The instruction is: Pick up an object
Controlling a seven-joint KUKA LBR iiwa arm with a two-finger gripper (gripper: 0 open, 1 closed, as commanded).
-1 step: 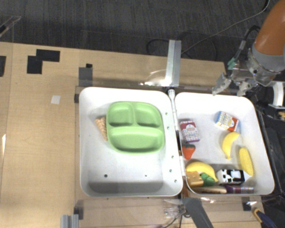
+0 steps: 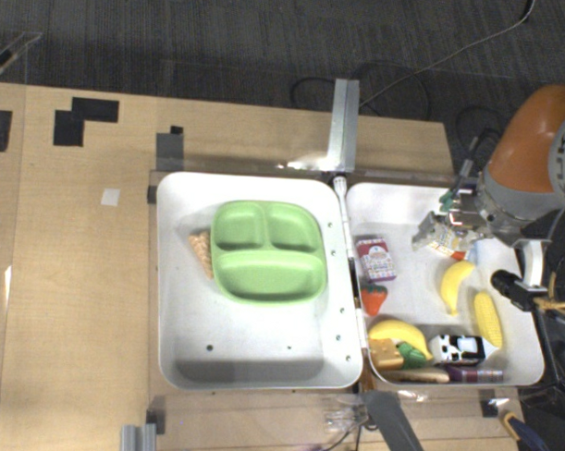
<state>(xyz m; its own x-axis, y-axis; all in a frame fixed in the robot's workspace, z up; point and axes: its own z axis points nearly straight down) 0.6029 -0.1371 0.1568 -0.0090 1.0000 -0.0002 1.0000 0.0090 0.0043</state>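
My gripper (image 2: 443, 232) hangs over the upper right part of the right bin (image 2: 404, 201), at the end of the grey arm with its orange band (image 2: 537, 136). Just below it lies a small yellow banana (image 2: 455, 285), and a yellow corn cob (image 2: 487, 318) lies to the right of that. A purple and red packet (image 2: 376, 258) rests to the gripper's left near the bin's left wall, with a red strawberry-like piece (image 2: 374, 299) below it. I see nothing held in the gripper.
The left bin (image 2: 250, 358) holds a green divided plate (image 2: 268, 250) with a tan waffle piece (image 2: 200, 252) at its left edge. At the right bin's front lie a yellow and green toy (image 2: 398, 340), a black and white item (image 2: 458, 347), and a purple pen (image 2: 472, 373).
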